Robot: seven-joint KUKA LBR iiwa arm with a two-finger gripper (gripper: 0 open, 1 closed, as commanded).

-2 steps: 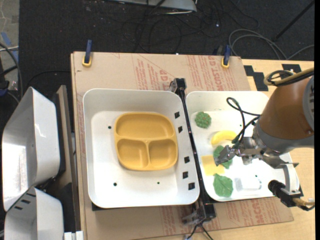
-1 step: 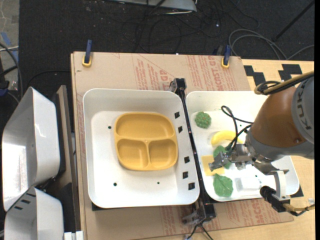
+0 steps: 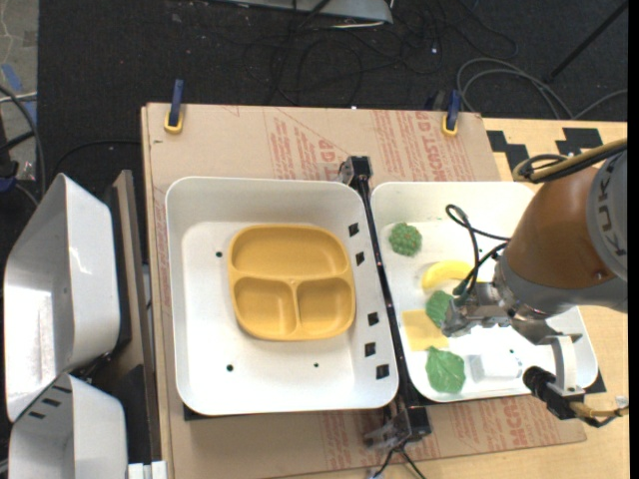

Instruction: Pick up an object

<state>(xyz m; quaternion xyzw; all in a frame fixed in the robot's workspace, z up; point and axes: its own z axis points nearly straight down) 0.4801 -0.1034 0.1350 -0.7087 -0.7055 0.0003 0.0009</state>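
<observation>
The right bin holds several small items. A green broccoli-like piece lies near its far left. A yellow curved piece sits below that. My gripper is down in the bin, right against a second green piece, with a flat yellow square just to its left. A green leafy piece and a pale grey block lie by the bin's near wall. The wrist hides part of the bin floor.
The left bin carries a yellow three-compartment tray. A black divider runs between the bins. The orange-banded arm covers the right bin's right side. White containers stand off the bench's left.
</observation>
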